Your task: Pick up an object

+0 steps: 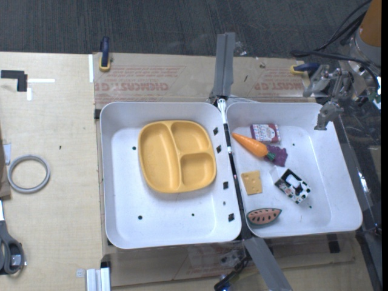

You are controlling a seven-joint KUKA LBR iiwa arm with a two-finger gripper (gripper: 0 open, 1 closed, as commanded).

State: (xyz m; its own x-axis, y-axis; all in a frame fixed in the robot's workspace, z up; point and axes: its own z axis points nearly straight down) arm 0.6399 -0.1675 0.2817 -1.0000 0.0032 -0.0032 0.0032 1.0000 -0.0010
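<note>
Carrot (250, 144), orange with purple top, lies in right bin (339, 180); claw (324, 117) state unclear.

one fixed camera looks down at a slant on my worktop (54, 114), both bins in frame

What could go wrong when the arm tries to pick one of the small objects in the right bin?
1. The carrot touches the purple piece and lies close to the pink packet, so a grasp may catch two.
2. The cracker and the watermelon slice lie flat; fingers may slip off.
</note>
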